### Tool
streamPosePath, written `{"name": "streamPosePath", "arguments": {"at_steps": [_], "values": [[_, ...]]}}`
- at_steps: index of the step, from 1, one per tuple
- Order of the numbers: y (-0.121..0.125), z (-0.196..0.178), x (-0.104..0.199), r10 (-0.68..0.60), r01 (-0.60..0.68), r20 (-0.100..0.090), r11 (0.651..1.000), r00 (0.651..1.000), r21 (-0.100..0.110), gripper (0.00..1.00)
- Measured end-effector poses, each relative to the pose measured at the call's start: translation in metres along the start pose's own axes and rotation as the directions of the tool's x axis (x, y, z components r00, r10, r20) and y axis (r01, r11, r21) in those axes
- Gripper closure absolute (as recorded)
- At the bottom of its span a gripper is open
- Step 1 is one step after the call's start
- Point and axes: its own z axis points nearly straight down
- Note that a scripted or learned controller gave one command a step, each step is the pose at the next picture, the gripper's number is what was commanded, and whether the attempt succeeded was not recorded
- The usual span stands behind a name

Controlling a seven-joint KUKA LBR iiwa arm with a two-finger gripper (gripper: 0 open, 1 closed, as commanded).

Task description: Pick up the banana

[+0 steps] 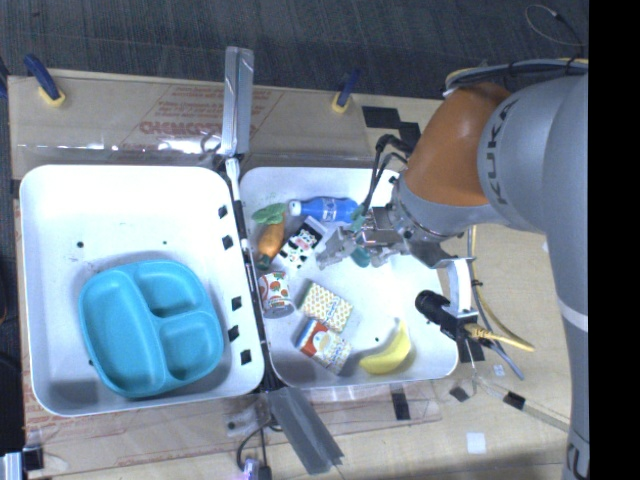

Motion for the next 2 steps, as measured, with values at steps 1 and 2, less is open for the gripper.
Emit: {"name": "streamPosePath", "arguments": {"at_steps": [1, 2], "values": [[-0.061, -0.001, -0.069, 0.013, -0.013, 0.0, 1.0, 1.0, -0.003, 0.0], [-0.061, 0.038, -0.081, -0.032, 0.032, 0.0, 0.999, 0.999, -0.001, 0.0]]}}
